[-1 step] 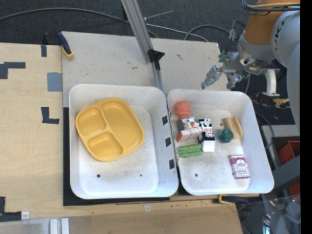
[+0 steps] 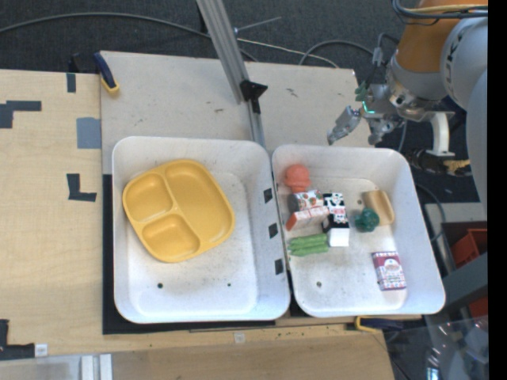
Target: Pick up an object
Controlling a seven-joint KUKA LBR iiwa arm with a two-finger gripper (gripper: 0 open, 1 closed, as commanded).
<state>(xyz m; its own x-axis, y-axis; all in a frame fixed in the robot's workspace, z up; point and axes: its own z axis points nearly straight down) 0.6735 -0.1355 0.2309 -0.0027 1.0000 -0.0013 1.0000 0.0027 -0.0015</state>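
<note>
Your pincer hangs above the far rim of the right bin, clear of everything in it. Its fingers stand apart with nothing between them, so the pick is not yet begun; I'd judge this the approach step.

Your candidates all lie in the right bin. Near the far wall sits an orange ball. Just in front of it is a small carton, touching a black-and-white box, and a white block lies against that box's near side. A green pod lies beside the block, towards the middle divider. A green lump rests against a tan bun on the arm's side. A red packet lies alone near the front corner, well apart from the rest.

For the next move, you'd need to bring the pincer down and in over one item. The packet is the least crowded but lies flat; the ball is nearest and has room around most of it. The middle cluster is tight, and a finger could land on a neighbour.

The left bin holds a yellow tray. A metal pole slants over the tabletop, off your path.
</note>
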